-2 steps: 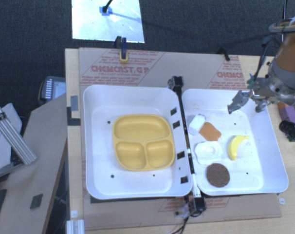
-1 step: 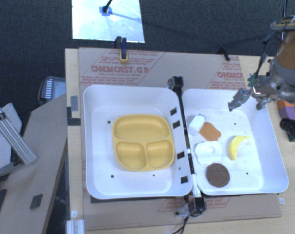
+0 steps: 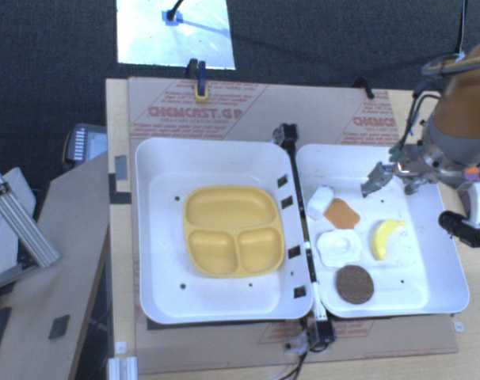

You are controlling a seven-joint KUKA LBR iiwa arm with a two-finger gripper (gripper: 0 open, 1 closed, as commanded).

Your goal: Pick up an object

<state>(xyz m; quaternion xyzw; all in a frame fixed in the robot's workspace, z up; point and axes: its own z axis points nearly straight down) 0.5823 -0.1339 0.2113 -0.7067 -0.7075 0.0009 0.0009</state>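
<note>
The yellow banana [image 3: 386, 237] lies in the right bin [image 3: 442, 291], just right of a white fried-egg toy [image 3: 338, 246]. An orange slice [image 3: 342, 213] and a white block [image 3: 319, 202] sit above the egg, and a brown patty [image 3: 355, 283] below it. My gripper [image 3: 394, 172] hangs over the bin's upper part, well above the banana; I cannot tell how far it is parted, and nothing shows in it. A yellow divided tray [image 3: 230, 229] rests in the left bin [image 3: 157, 291].

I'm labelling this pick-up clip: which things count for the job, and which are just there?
Job: gripper; candidates in the right bin: banana, orange piece, brown disc, white pieces.

Just there: yellow tray, left bin, clamp.
</note>
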